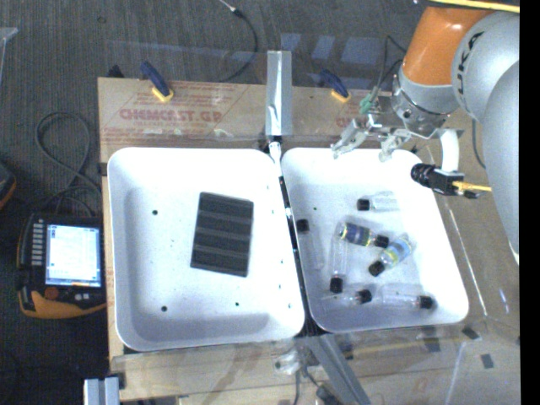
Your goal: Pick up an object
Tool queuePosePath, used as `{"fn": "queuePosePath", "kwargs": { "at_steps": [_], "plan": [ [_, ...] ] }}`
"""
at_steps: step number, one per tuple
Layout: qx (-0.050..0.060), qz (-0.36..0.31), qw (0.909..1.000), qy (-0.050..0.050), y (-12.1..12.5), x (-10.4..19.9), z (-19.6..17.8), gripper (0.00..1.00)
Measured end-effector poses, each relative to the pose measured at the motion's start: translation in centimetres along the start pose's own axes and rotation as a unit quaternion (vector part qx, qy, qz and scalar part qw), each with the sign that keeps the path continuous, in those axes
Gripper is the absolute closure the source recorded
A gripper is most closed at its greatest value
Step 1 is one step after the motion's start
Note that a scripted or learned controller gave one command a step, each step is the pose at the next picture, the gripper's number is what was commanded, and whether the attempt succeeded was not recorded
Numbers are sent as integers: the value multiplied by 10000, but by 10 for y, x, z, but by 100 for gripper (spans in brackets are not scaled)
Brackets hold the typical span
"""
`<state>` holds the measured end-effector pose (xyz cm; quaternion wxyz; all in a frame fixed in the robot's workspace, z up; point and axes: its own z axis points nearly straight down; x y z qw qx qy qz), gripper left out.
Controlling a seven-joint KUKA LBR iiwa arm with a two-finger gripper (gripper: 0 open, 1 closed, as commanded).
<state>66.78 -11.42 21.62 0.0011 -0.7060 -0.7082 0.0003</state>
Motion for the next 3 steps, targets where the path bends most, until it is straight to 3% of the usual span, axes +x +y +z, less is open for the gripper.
{"fn": "queuePosePath", "kwargs": {
  "at_steps": [1, 2, 3],
  "plan": [
    [-15, -634, 9980, 0, -71, -27, 123, 0],
    [-23, -638, 9980, 13, -70, -26, 114, 100],
    [-22, -639, 9980, 13, -70, -26, 114, 0]
  ]
}}
